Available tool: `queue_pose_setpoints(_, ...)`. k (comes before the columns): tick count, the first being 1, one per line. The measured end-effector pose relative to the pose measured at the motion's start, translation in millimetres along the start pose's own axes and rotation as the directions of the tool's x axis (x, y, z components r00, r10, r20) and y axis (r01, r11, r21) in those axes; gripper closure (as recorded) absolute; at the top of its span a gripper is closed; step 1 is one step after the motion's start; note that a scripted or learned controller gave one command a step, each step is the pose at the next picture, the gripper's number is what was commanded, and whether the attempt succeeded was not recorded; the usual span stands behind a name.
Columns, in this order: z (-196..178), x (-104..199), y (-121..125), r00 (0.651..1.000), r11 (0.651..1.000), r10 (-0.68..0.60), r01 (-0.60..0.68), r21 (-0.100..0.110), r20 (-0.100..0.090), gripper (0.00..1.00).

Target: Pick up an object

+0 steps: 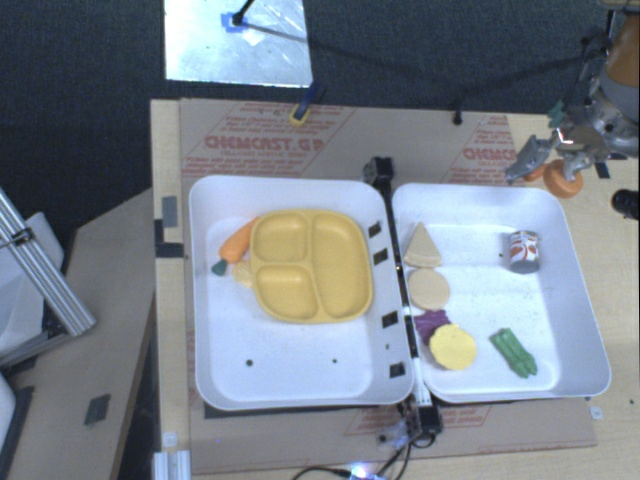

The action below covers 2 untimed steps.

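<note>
My gripper (562,164) hangs over the back right corner of the right bin (575,268), at the view's right edge. A small round orange object (561,179) sits between its grey fingers (524,161), lifted just above the bin's back rim. In the right bin lie a small can (522,250), a tan wedge (423,246), a beige disc (429,289), a purple piece (432,322), a yellow disc (453,347) and a green vegetable (513,352).
The left bin (215,348) holds a yellow divided plate (305,265) with a toy carrot (237,240) at its left edge. A black divider (396,268) runs between the bins. A shiny metal sheet (238,26) lies beyond the bench.
</note>
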<state>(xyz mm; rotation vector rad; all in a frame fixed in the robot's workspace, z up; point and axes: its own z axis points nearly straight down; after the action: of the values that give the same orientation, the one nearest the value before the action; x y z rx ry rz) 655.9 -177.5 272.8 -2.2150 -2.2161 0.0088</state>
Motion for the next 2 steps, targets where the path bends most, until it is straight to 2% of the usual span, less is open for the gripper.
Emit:
queue_pose_setpoints(1, -8, 1, 2, 1.0, 1.0, -0.003, 0.003, -0.012, 0.002, 0.0)
queue_pose_setpoints(2, 54, 2, 3, 1.0, 1.0, -0.002, 0.002, -0.008, 0.002, 0.0)
